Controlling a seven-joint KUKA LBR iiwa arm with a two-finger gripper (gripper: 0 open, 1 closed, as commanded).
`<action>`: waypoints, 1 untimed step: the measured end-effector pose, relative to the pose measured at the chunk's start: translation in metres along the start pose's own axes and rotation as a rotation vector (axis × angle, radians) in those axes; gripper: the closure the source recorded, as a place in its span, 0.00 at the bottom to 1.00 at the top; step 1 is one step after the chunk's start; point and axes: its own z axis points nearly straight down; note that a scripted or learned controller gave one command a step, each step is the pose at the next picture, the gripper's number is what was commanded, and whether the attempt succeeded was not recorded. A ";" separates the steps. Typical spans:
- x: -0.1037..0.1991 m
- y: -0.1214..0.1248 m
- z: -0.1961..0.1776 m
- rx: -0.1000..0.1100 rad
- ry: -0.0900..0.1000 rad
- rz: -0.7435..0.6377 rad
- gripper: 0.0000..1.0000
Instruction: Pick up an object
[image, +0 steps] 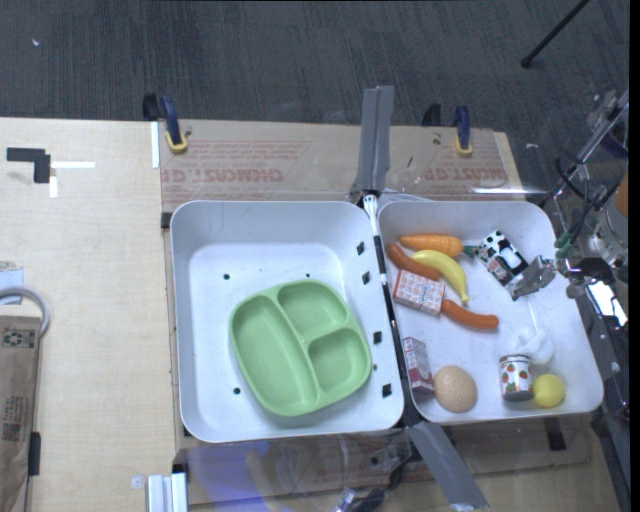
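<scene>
Objects to grab are all piled in the right bin, so here's the rundown. Along the back there's an orange carrot, with a yellow banana curving just in front of it and a red sausage tucked against the banana's left side. A small red-and-white box sits right below those, and a second, more orange sausage lies just to its right. Near the front wall you've got a little carton standing by the left edge, a brown egg touching it or close to it, then a small can with fruit on the label and a lemon right beside the can. There's also a whitish lump just behind the can, too blurry to name. A black-and-white cow-patterned toy is toward the back right, and the gripper hangs just beside it, over the bin's right half, with the arm coming in from the right. Honestly can't tell from this angle whether it's spread or clenched, and I see nothing gripped in it. The left bin has a green divided plate lying flat in it, a bit tilted toward the front.
</scene>
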 end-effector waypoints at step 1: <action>0.055 0.037 0.121 -0.003 -0.001 -0.045 0.00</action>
